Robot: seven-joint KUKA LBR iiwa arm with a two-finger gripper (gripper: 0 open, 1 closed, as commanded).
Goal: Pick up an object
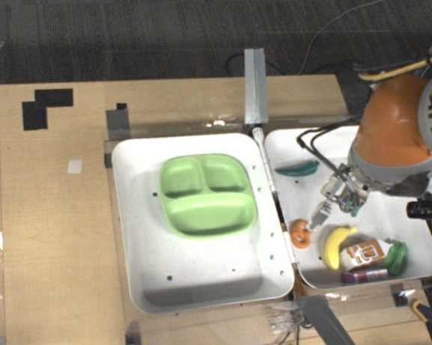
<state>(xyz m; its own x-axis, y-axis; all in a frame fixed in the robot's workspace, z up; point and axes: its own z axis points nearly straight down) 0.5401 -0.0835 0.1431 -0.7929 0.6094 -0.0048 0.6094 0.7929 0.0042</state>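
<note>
Your gripper (326, 209) hangs low in the right bin (292, 142), right of centre in the frame, pointing down-left toward the orange piece (301, 233) by the bin's left wall. You cannot tell from here how wide its tips are set; nothing shows between them. The banana (337, 245) lies just right of the orange piece, touching the brown packet (364, 253), with a green item (397, 256) beyond, all at lower right. A dark green piece (298, 169) sits apart, higher up. Your risks: the orange piece is pressed near the wall, so one tip may strike the rim, or it may roll off; aim wide and you nudge the banana instead. The green tray (205, 194) in the left bin (140, 212) is well apart.
</note>
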